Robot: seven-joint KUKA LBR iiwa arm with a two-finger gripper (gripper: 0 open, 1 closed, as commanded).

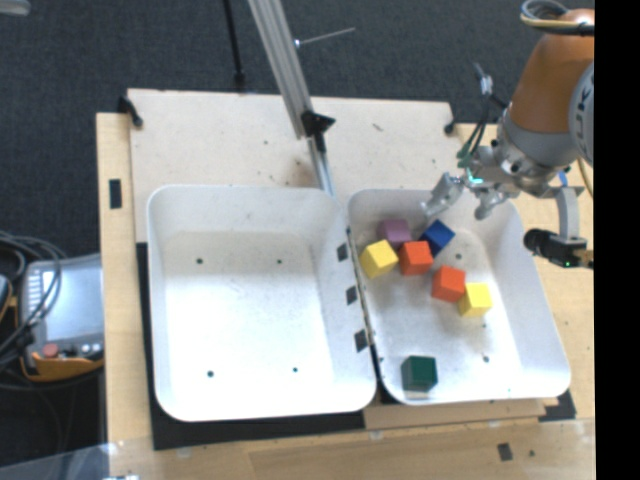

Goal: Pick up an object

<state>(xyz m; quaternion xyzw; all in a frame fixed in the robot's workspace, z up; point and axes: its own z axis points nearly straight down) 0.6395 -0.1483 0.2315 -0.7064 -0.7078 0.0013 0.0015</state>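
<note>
Several small blocks lie in the right bin (530, 298): a purple block (397, 230), a blue block (438, 235), a yellow block (378, 257), an orange block (416, 256), a second orange block (449, 283), a second yellow block (476, 298) and a dark green block (419, 373) near the front rim. My gripper (463, 200) hovers above the bin's back edge, just up and right of the blue block. Its fingers (439, 197) are spread apart with nothing between them.
The left bin (160, 268) sits beside the right one. A slanted metal pole (285, 63) with a black clamp reaches down to the bins' shared back corner. A grey box with cables (50, 313) stands off the bench at the left.
</note>
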